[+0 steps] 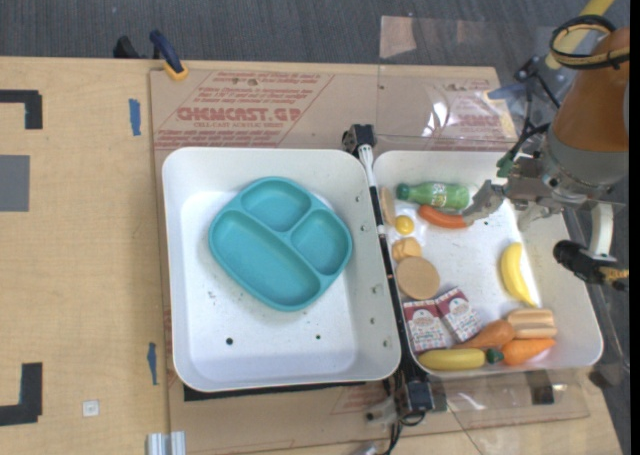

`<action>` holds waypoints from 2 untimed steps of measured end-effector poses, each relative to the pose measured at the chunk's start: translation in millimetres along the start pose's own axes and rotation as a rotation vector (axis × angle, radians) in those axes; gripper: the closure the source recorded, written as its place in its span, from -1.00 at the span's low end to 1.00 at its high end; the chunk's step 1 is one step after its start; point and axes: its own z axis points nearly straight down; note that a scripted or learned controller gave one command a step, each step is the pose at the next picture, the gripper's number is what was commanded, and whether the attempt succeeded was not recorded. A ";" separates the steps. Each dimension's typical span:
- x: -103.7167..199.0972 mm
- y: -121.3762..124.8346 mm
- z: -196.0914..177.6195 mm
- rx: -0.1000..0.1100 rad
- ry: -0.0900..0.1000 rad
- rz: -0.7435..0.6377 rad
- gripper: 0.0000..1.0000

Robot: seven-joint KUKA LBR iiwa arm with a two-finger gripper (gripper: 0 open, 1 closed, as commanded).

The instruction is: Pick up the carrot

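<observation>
The carrot lies flat in the far part of the right bin, touching the near side of the green bottle, thick end toward the right. The gripper sits just right of that end near the bin's far wall, and honestly I can't tell if the jaws are released or clenched. I'd go straight down over the carrot's middle, jaws across its width and toward the near side, so the bottle doesn't get pinched too.
</observation>
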 end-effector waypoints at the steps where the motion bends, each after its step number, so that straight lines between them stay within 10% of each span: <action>1: -23.8 -24.3 -144.8 -0.021 -0.006 -0.119 -1.00; 2: -77.4 -79.3 -175.9 -0.013 -0.008 -0.312 -1.00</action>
